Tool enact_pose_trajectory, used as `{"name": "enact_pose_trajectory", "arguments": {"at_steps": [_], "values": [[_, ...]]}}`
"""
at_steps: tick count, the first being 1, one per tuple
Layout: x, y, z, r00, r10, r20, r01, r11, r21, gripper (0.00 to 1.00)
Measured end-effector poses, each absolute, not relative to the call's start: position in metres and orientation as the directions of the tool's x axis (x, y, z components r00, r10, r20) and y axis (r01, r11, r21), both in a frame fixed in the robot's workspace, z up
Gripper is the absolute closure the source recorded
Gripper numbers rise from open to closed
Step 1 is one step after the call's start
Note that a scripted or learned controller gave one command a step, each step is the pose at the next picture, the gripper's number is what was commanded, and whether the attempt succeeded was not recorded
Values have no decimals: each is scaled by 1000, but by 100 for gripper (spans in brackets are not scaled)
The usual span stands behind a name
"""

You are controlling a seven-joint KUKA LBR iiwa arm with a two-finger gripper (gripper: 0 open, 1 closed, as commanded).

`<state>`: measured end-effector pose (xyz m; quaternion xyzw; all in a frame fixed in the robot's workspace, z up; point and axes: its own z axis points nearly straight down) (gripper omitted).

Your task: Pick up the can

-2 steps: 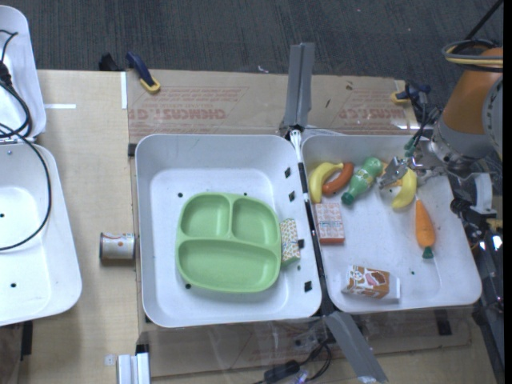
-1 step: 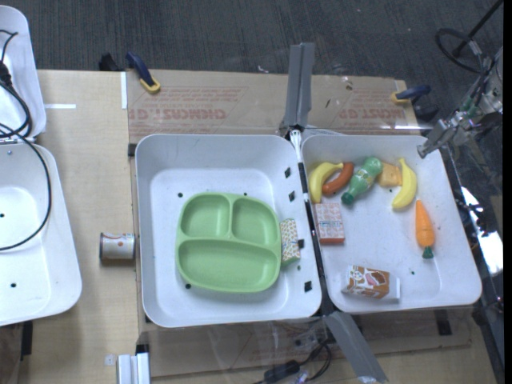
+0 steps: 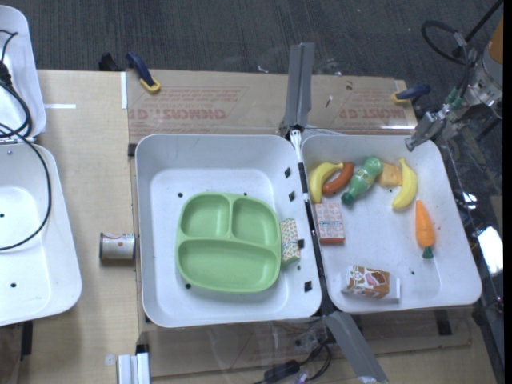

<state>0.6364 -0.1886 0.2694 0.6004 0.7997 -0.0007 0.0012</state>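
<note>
Reaching for the can [image 3: 118,247] looks risky: it lies on its side on the bench, outside & left of both bins, far from the gripper [image 3: 432,126] at top right. Could roll. Grip state: can't tell.

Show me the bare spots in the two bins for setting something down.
Left bin: bare strips around the green tray, widest above it. Right bin: free middle between box, carrot and carton. Crowded along the top: bananas, bottle.
</note>
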Motion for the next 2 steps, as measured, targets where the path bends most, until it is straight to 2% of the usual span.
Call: {"name": "enact_pose_trajectory", "arguments": {"at_steps": [1, 2], "values": [[590, -223, 216, -140, 990, -1, 990, 140, -2, 0], [516, -177, 110, -137, 991, 1, 991, 137, -2, 0]]}}
